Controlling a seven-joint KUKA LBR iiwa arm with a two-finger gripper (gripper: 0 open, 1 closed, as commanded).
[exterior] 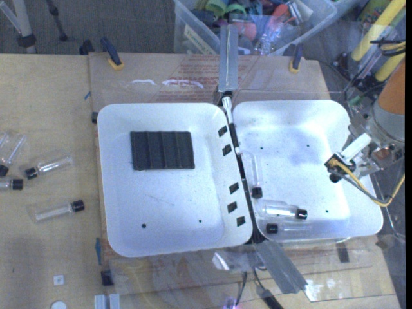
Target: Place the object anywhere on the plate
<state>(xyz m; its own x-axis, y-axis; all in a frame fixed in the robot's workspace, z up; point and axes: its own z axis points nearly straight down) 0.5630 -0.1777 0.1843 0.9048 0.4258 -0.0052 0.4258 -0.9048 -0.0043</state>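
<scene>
Free room is left over the lower half and right side of the left shallow white bin (116,240), whose upper left floor is taken by a flat black ribbed rectangular plate (162,150). The right shallow white bin (335,111) is bare across its upper and middle floor, while its lower left corner is crowded by clear plastic tubes with black caps (283,210). Passage between the bins is barred by their raised rims, lined with small black clips (226,150).
</scene>
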